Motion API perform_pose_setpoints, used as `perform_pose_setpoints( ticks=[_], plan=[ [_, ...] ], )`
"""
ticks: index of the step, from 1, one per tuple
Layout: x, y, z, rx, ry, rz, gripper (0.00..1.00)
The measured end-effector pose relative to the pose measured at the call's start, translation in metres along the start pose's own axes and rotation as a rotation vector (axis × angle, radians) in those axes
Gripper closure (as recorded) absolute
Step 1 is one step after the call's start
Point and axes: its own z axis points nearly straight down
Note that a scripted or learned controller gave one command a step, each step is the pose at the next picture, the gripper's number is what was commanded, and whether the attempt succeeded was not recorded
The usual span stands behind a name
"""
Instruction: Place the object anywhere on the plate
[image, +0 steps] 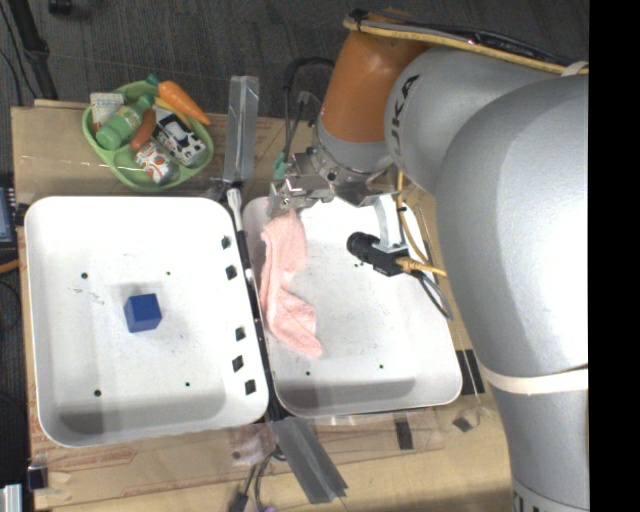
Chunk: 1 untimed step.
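Pink cloth (285, 285) draped along left wall of right bin (400, 385), top end at gripper (290, 192). Whether pinched: cannot tell. Judged light, limp, non-fragile; likely to sag and trail. Best hold: bunched top end.

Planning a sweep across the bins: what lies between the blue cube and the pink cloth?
Bare white floor of the left bin, then the two bins' adjoining rims, seen from above.
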Motion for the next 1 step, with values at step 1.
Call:
perform_pose_setpoints(
  ticks=[1],
  plan=[
    [0.0017, 0.0002, -0.0109, -0.001, -0.001, -0.008, 1.0]
  ],
)
